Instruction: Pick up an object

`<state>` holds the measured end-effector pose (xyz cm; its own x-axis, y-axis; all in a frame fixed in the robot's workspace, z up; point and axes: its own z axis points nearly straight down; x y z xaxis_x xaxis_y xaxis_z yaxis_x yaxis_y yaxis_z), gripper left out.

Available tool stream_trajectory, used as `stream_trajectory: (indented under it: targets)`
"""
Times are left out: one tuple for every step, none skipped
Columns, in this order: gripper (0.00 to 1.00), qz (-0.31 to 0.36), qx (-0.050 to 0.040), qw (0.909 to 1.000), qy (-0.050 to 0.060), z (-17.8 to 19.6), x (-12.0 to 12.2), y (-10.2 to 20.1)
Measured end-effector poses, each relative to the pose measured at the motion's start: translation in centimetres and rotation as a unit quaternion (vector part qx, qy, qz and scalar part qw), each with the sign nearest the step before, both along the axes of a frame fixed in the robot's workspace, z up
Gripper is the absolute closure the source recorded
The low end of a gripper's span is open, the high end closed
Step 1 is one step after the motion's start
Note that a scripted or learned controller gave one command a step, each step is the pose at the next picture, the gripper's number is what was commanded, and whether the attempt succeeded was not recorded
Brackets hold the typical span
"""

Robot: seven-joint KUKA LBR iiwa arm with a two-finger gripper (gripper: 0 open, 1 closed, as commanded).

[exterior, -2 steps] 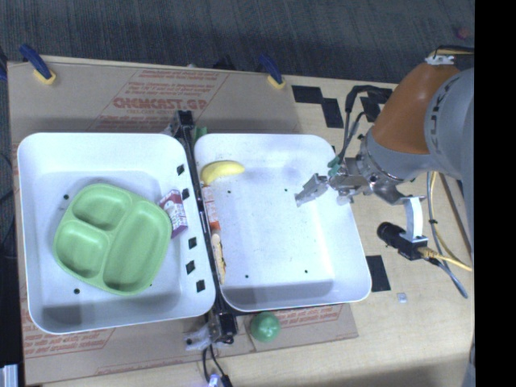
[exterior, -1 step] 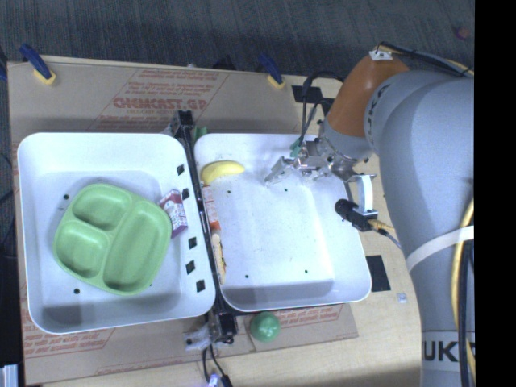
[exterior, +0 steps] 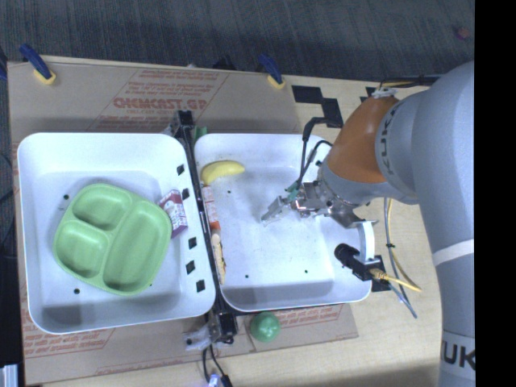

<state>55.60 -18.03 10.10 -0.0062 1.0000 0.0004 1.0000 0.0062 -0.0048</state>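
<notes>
My gripper (exterior: 278, 208) hangs low over the middle of the right bin (exterior: 274, 293), pointing left, with the orange-banded wrist (exterior: 363, 147) behind it to the right. A yellow banana (exterior: 222, 170) lies in that bin's far left corner, a short way up and left of the gripper and apart from it. A thin orange-and-white packet (exterior: 212, 220) lies along the right bin's left wall. I see nothing held at the gripper's tip.
The left bin (exterior: 40, 216) holds a green divided plate (exterior: 113, 236) and a small red-and-white packet (exterior: 173, 210) beside it. A green ball (exterior: 264, 326) sits on the cardboard in front of the bins. Black clamps (exterior: 184, 123) join the bins.
</notes>
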Motion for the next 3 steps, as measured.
stream_trajectory:
  targets:
    - [0.0,0.0,0.0,1.0,-0.002,-0.9,5.1,-3.0]
    - [0.0,-0.001,0.0,1.0,-0.001,2.3,0.1,-3.1]
    - [0.0,0.0,0.0002,1.0,-0.001,-0.9,-5.3,-2.6]
